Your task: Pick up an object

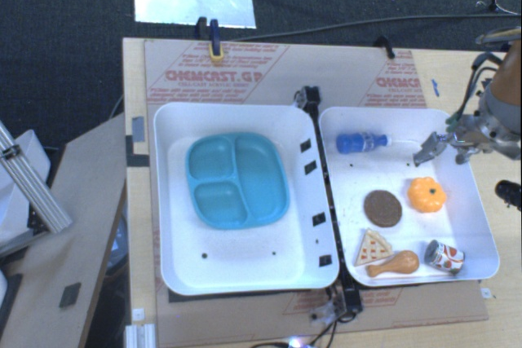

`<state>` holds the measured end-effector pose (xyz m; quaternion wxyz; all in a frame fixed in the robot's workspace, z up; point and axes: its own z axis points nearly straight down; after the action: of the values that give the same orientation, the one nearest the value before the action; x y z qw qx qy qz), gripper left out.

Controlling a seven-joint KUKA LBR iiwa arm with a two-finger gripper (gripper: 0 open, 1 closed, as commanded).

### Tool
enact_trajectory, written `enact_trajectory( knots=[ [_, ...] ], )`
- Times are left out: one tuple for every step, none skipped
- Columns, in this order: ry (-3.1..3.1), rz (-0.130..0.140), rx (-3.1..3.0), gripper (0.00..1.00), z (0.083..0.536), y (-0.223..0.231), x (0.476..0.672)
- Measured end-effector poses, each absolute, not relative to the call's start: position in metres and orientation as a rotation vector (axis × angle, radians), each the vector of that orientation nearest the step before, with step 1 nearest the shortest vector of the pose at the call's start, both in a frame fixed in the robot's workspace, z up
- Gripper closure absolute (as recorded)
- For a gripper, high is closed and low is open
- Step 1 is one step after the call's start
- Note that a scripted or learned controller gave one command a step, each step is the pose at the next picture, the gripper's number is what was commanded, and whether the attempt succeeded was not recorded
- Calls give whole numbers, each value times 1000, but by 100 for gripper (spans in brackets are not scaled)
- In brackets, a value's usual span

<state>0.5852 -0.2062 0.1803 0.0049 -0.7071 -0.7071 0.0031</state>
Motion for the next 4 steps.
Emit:
enact_trajectory(
  knots=[
    [-2226,-1,-2218,0,188,-206,589],
    [-2226,1,-2215,0,128,-199,589],
    [-2224,0,-2218,0,83,-198,590],
    [-2230,-3,-2220,100,96,-199,591]
  ],
)
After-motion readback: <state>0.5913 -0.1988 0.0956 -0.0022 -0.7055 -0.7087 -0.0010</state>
